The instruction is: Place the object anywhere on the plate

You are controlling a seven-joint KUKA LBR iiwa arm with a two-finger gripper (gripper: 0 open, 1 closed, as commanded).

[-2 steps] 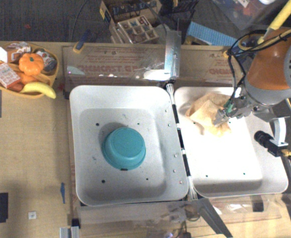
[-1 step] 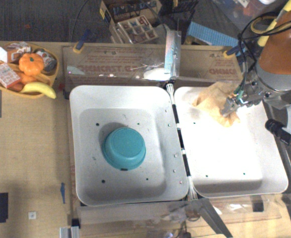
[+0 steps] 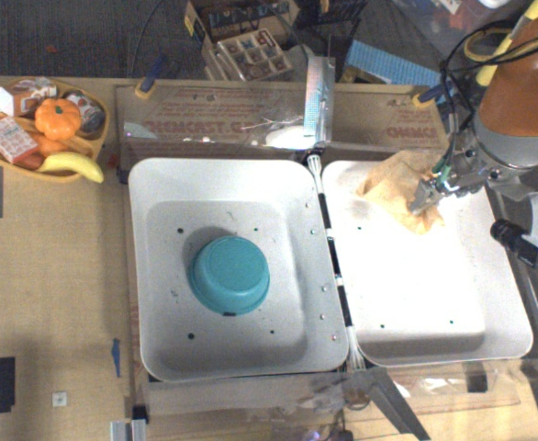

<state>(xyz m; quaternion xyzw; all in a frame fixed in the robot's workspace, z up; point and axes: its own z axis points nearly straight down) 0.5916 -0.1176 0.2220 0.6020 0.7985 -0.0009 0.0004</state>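
The tan cloth (image 3: pixel 396 189) lies crumpled in the upper left corner of the right bin (image 3: pixel 434 310), upper right of centre in the frame. The teal plate (image 3: pixel 230 274) sits in the middle of the left bin (image 3: pixel 159 200), well apart from it. The gripper (image 3: pixel 428 197) is down at the cloth's right edge, touching it; whether it is apart or pinching the fabric I cannot tell. A good grab probably needs a deep bite into a fold, then a high lift over the bin walls. The arm (image 3: pixel 517 108) reaches in from the upper right, wrist angled down and leftward.
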